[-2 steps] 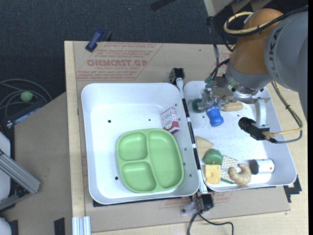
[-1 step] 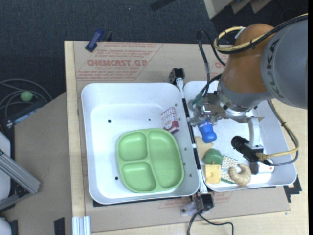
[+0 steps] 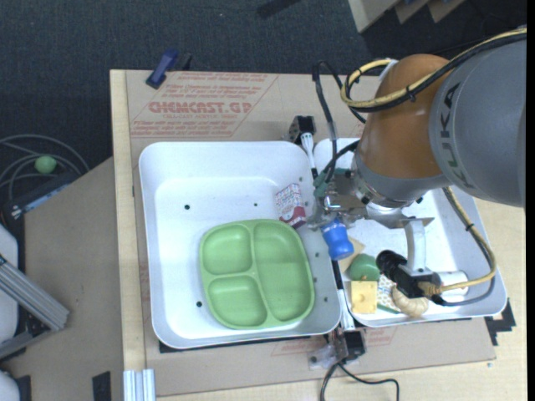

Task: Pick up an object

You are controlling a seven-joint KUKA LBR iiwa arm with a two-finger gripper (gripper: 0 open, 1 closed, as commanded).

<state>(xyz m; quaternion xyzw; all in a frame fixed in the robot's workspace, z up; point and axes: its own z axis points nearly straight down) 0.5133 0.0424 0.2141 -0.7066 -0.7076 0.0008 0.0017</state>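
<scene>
We see the arm (image 3: 435, 132) reaching over the right bin (image 3: 481, 249), its claw (image 3: 334, 224) above a blue object (image 3: 337, 241) at the bin's nine o'clock edge; whether it grips, we cannot tell.

The arm (image 3: 489, 115) is a thick, smooth grey cylinder bearing dark "KUKA" lettering on its side. Above the wrist sits a rounded orange band (image 3: 405, 124). Yellow and black cables (image 3: 368, 86) loop over it, and pale metal fittings (image 3: 359, 203) cluster beneath the wrist
</scene>
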